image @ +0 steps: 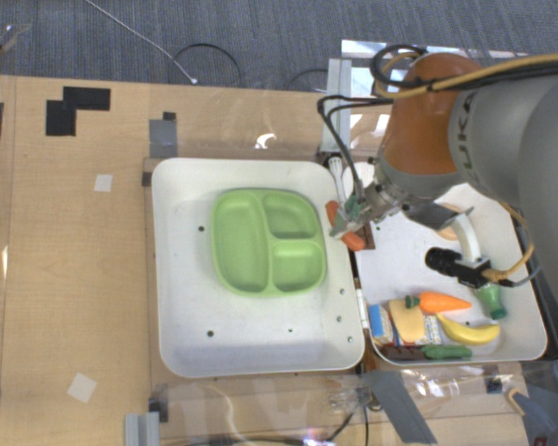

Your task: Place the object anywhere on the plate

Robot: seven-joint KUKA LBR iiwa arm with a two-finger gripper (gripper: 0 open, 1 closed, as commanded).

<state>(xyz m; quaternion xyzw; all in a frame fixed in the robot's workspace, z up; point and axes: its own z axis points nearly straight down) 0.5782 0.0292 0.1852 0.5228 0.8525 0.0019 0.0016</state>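
Your widest open room is the left bin (181, 277): bare white floor rings the green plate (266, 242) on every side, most of all along its near and left edges. Between the bins, the arm (428, 128) hangs over the shared rim and blocks that crossing. In the right bin (391, 258), the near corner is crowded by a carrot (444, 302), a banana (470, 331) and other toys.

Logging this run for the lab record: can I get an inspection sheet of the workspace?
Surface: wooden bench bearing left bin and right bin.
Job's things: green plate in left bin; orange object at gripper, over the bins' shared edge.
Clutter: carrot, banana, other toys in right bin.
Grippers: grasp unclear.
Cables: black cable along arm; loop on floor.
Surroundings: grey carpet.
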